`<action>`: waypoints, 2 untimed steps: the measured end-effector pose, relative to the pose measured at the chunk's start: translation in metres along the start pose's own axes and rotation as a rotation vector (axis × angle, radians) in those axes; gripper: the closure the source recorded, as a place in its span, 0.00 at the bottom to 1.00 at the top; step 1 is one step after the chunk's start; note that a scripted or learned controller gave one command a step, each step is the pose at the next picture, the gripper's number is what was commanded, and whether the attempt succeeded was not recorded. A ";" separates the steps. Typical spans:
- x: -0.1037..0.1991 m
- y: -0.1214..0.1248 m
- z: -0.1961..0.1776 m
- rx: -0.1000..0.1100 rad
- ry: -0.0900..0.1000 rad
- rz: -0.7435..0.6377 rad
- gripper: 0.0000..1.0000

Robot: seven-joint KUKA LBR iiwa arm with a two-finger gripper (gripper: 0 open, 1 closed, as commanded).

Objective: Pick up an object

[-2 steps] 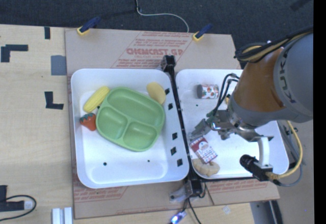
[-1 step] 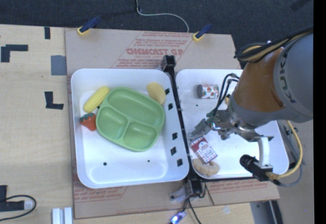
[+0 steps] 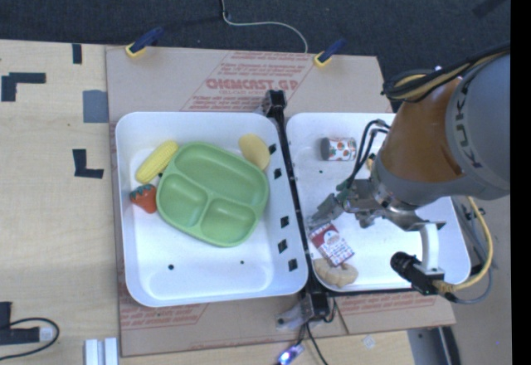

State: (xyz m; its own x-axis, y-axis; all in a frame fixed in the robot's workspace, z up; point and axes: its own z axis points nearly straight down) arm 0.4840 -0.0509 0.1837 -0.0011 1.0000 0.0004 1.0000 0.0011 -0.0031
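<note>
My gripper [image 3: 338, 207] hangs low in the right bin [image 3: 431, 265], near its left wall. Just below it lies a red and white packet [image 3: 333, 245], close to the gripper but not seen held by it. A beige lumpy item [image 3: 336, 274] rests at the bin's front edge under the packet. A small can [image 3: 338, 148] lies on its side towards the back of the same bin. The grey arm with its orange band [image 3: 423, 143] covers the bin's right half.
The left bin [image 3: 199, 276] holds a green divided tray [image 3: 213, 193], a yellow corn cob [image 3: 157, 160], a yellow lemon-like piece [image 3: 254, 150] and a red fruit [image 3: 144, 198]. A divider wall [image 3: 286, 197] separates the bins. A cable [image 3: 477, 255] loops at the right.
</note>
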 end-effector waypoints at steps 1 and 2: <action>0.097 -0.001 0.000 0.000 0.002 -0.009 0.00; 0.092 -0.001 -0.009 0.002 -0.001 -0.002 1.00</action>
State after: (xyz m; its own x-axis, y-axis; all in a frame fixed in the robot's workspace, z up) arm 0.4824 0.0409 0.1930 -0.0028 1.0000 -0.0001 1.0000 0.0028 -0.0054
